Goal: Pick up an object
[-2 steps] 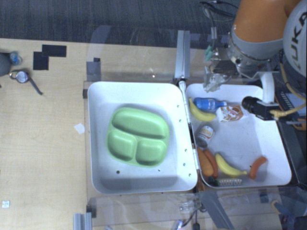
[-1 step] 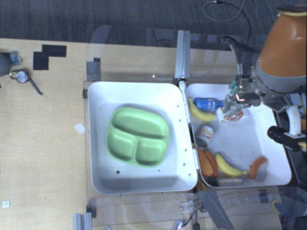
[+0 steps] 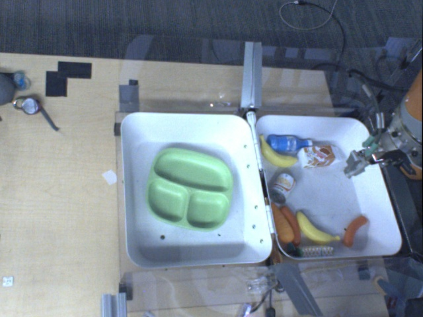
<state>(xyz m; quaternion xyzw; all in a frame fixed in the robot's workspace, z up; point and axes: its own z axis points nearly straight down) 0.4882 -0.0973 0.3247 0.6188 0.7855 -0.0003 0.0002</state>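
The end effector hovered over the right bin's right edge, its grip state unclear. Two bananas, a blue bottle and a sausage lay inside.

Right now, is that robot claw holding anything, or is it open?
Gripper: holding nothing, over the right white bin's right side; open or closed cannot be told.
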